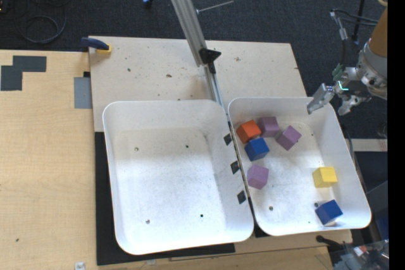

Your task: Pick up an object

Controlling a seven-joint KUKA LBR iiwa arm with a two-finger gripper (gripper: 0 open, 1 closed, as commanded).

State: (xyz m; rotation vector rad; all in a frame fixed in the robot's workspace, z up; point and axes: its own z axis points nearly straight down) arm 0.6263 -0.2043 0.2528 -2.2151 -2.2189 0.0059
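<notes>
Grey KUKA arm with the orange band [381,41] is reaching in from the right edge, wrist angling down and to the left. Its two-finger gripper [331,100] is hanging with fingers spread apart, one metallic finger [318,99] pointing left, nothing between them.

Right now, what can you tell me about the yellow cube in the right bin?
The small yellow cube looks like a solid, matte block of foam or painted wood, with slightly soft edges. It sits flat on the floor of the right shallow white bin, toward that bin's right wall, turned a little off square to it. Nothing touches it; a blue cube lies apart, nearer the front corner.
</notes>
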